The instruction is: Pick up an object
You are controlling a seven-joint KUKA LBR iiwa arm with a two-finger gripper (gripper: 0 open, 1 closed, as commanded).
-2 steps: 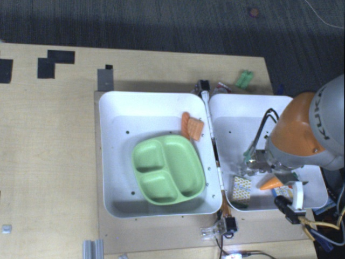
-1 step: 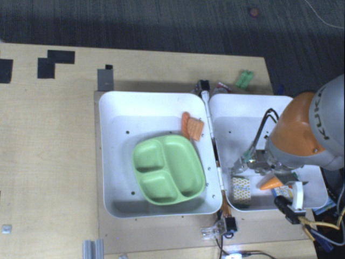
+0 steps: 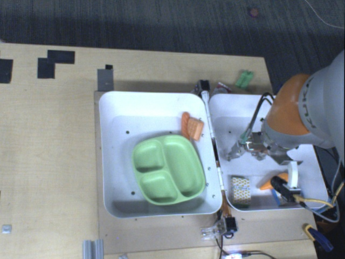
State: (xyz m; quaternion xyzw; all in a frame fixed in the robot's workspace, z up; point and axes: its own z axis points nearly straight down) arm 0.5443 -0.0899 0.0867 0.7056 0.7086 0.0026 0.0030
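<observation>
Fixed above the bench [image 3: 48, 161], looking down at a slant. Far enough off to take in both white bins, the left bin [image 3: 116, 161] and the right bin [image 3: 226, 117], whole and side by side, plus dark carpet [image 3: 161, 15] beyond the far edge. Arm [image 3: 318, 107] entering from the right.

A pale wooden bench [image 3: 48, 161] spreads across most of the view under even, soft light. Black tape marks [image 3: 55, 62] sit on its surface well to the left of the gripper. Beyond the bench's far edge lies dark ribbed carpet [image 3: 151, 12], crossed by a thin white cable [image 3: 310, 7] at the upper right.
</observation>
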